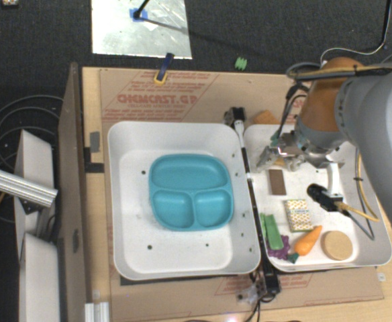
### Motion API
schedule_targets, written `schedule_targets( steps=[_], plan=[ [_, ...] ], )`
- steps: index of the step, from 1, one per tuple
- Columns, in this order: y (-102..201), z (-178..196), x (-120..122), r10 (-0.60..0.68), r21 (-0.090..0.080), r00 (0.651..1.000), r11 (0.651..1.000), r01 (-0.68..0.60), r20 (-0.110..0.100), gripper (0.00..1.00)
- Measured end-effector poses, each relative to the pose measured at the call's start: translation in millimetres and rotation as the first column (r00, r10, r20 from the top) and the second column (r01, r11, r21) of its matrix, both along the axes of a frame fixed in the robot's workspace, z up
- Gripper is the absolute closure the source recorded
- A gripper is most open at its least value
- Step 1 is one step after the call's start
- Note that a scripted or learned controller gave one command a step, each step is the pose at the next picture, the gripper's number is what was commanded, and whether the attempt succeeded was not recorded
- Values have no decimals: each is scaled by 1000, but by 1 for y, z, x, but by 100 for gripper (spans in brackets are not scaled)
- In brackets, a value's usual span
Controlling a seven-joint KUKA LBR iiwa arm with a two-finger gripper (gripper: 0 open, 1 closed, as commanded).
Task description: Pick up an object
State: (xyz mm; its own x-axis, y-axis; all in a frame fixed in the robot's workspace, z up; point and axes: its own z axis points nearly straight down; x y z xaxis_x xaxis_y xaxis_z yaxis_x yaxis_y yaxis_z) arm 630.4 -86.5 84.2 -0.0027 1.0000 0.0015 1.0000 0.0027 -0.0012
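Cardboard-covered worktop [182, 92]: right bin [377, 247] partly hidden by arm; tool [286, 154] blurred above brown block [276, 181], grip state indeterminate.

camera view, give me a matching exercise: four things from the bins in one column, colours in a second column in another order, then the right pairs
Things:
1. divided plate in the left bin
2. toy carrot in the right bin
3. round disc
4. flat stick

Colours:
A. green
B. orange
C. turquoise blue
D. tan

Pairs: 1-C, 2-B, 3-D, 4-A
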Motion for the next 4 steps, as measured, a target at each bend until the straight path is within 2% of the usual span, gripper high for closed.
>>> schedule_targets(
  steps=[1, 2, 3, 4],
  plan=[
    [-10, 0, -28, -3, -2, 1000, 1000, 3, 1, 0],
    [3, 2, 41, 5, -2, 1000, 1000, -5, 9, 0],
    [-5, 0, 17, -2, -2, 1000, 1000, 2, 2, 0],
    [-1, 0, -11, -3, -2, 1000, 1000, 3, 0, 0]
  ],
)
